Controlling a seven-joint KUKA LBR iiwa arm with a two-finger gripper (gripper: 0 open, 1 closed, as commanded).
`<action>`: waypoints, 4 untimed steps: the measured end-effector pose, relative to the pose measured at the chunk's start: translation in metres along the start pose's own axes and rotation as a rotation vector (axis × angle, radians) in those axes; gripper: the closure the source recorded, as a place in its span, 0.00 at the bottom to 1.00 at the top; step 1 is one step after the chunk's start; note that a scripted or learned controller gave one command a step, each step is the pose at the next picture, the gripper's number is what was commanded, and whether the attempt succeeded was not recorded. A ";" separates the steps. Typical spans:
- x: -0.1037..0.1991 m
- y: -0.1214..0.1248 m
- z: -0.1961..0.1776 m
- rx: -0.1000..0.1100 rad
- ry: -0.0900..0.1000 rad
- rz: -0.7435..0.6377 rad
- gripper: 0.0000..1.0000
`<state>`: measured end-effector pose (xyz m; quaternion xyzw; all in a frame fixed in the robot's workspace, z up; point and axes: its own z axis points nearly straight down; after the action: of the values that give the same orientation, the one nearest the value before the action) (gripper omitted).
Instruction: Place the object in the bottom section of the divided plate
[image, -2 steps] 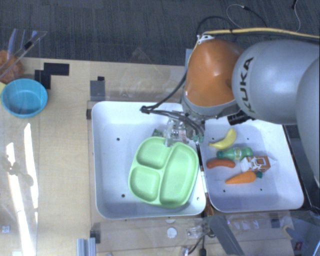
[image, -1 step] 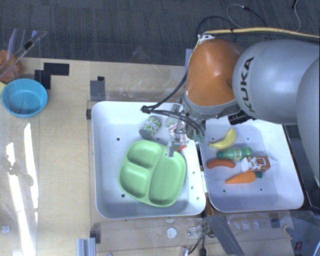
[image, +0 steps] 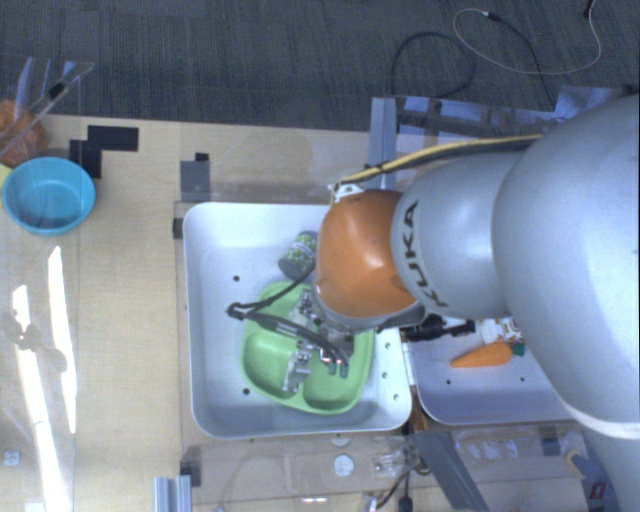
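- Pincer (image: 318, 366): located over the green divided plate (image: 262, 360) in the left white bin (image: 215, 300), hanging below the orange band (image: 360, 255) of the grey arm (image: 520, 240). Whether it is parted or closed cannot be told from this view; the metal parts blur together against the plate.
- No item is seen gripped in the pincer.
- Green divided plate: lies flat in the lower middle of the left bin, partly hidden by the wrist. A raised ridge divides it into sections; the lower sections near the pincer look bare green where they show.
- Small dark green and grey object (image: 298, 254): lies in the left bin just beyond the plate's upper edge, tucked against the orange band. Its form is too blurred to identify. It is outside the plate.
- Thin dark cable (image: 262, 302): loops from the wrist out across the plate's upper left part.
- Right white bin (image: 470, 400): holds an orange carrot-like item (image: 483, 356) with a green tip, lying on its side, well apart from the plate. A small white item (image: 496, 329) sits just above it, near the arm.
- Bench (image: 130, 330): a blue bowl (image: 48, 195) stands at the far left, well apart from both bins.
- Arm: its bulk covers the upper right of the view.
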<state>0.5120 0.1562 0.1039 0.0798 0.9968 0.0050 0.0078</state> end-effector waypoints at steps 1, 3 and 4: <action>-0.003 0.002 -0.012 -0.006 -0.008 0.000 1.00; 0.007 -0.033 -0.058 0.007 0.009 -0.045 1.00; 0.008 -0.076 -0.115 0.007 0.005 0.010 1.00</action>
<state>0.4897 0.0819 0.2183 0.0847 0.9964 0.0016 0.0052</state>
